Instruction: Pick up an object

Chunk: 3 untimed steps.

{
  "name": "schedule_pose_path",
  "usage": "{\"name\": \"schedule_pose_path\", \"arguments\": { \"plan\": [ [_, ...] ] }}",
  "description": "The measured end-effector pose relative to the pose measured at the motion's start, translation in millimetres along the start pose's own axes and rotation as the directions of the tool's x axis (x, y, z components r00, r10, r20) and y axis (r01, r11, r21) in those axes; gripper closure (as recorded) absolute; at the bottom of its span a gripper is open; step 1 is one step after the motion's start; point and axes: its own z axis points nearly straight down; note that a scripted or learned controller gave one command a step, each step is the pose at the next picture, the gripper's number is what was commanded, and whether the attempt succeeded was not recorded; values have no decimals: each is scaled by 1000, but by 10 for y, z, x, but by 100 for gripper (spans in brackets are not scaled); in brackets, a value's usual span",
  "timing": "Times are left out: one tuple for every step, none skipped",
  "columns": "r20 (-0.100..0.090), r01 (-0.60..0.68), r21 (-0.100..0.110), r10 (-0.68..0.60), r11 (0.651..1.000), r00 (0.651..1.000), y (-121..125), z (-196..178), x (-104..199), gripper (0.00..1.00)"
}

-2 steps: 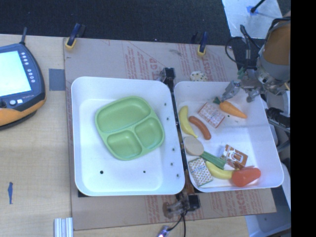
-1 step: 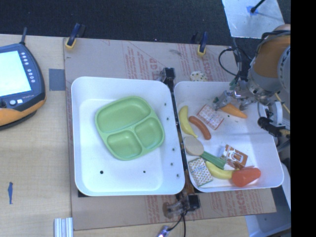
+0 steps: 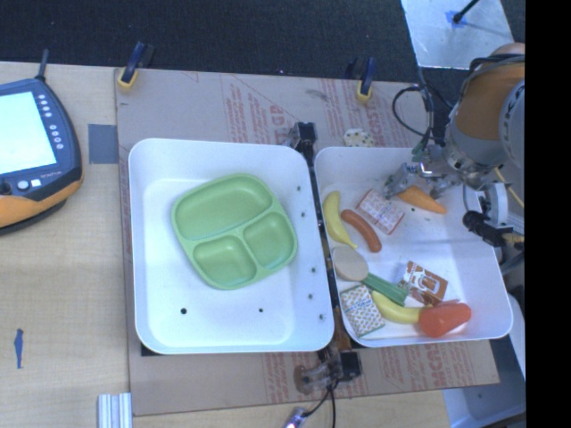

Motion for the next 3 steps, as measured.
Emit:
{"name": "schedule_pose_path", "arguments": {
  "plan": [
    [0,2,1,-2,1000,1000,1,-107,-7,100],
    [-1,-1,-6,1,1000,1000,9,-771,633,100],
    [-2,-1,-3,1,1000,1000,-191,-1177,1080,100]
  ]
}}
